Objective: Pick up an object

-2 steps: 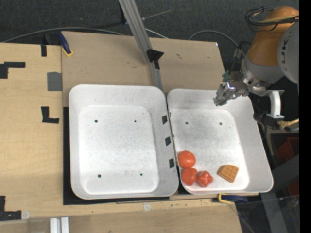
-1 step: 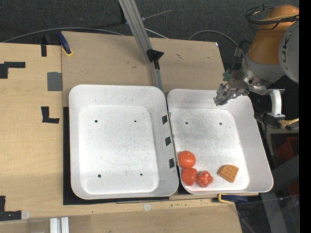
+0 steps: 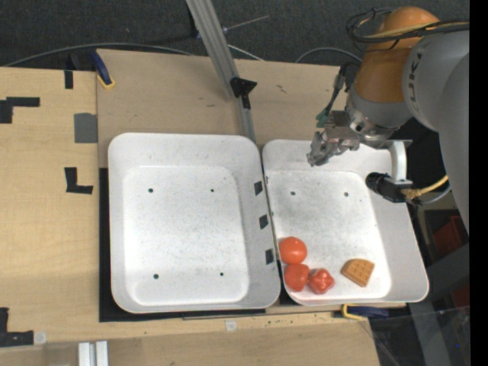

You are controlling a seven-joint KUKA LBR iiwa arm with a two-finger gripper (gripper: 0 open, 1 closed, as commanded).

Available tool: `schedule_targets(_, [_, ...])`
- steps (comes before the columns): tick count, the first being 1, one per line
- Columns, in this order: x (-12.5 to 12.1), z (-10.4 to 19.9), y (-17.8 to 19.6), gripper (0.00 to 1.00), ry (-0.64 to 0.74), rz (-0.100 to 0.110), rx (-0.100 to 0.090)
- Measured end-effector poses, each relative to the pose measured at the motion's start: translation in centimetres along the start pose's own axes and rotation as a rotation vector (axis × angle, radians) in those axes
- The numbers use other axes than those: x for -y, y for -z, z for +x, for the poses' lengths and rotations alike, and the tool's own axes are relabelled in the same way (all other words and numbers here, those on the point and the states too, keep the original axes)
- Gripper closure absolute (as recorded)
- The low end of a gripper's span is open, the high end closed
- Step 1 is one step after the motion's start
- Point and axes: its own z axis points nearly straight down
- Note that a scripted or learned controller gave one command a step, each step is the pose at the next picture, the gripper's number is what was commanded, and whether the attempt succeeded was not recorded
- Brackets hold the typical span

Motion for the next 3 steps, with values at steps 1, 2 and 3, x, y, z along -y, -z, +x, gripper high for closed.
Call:
schedule_targets(1, [-0.2,6.2,1.1,1.0,0.001,0.0,-0.001])
schedule_targets(2, [-1.0,12.1,0.5,1.0,0.001,0.0,0.0])
schedule_targets(3, [-1.3,18.0,0.0,1.0,0.001,0.0,0.0])
